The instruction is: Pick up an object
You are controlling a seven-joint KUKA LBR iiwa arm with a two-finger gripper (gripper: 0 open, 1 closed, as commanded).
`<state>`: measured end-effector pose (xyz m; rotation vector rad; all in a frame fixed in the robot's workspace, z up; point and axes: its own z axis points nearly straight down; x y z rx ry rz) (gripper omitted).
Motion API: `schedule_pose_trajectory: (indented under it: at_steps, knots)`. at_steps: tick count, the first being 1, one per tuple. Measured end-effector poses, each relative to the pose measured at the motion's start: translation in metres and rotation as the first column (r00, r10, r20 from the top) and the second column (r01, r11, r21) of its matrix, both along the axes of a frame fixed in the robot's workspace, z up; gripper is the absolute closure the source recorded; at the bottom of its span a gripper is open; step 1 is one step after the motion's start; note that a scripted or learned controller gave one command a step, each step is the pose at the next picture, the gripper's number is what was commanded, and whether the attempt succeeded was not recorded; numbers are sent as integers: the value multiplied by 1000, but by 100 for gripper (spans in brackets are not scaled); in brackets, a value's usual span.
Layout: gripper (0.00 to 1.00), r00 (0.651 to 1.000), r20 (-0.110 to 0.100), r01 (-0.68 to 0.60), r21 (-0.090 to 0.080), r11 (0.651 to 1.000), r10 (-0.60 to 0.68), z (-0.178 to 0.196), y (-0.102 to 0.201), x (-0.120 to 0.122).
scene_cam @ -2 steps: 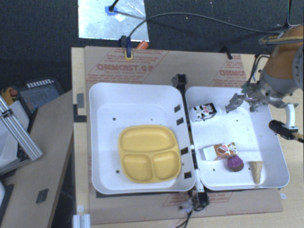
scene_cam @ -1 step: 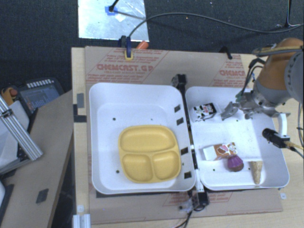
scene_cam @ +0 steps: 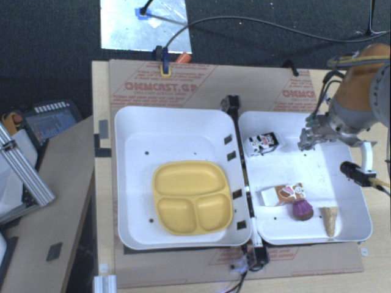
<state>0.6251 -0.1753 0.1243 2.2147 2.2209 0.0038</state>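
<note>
Jaws' spread cannot be told at the gripper [scene_cam: 307, 140], hovering over the right bin [scene_cam: 348, 176]; nearest thing, a black-and-white packet [scene_cam: 263, 143], lies just leftward, long axis across the bin.

**Right bin crowded at front, open in the middle**

The right bin [scene_cam: 348, 191] has bare floor across its middle and back right. A black-and-white carton [scene_cam: 263, 143] sits near its back left corner. Along the front, a packet [scene_cam: 283, 195], purple toy [scene_cam: 302, 210] and cone [scene_cam: 330, 220] cluster closely. The pincer [scene_cam: 307, 140] hangs over the back. In the left bin [scene_cam: 131, 163], a yellow tray [scene_cam: 192, 197] fills the front half.
</note>
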Motion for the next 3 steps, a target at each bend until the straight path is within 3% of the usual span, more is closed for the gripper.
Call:
schedule_pose_trajectory:
  at_steps: [3]
  knots:
    - [100,1000,0,-3,0,1000,3,133,-11,11]
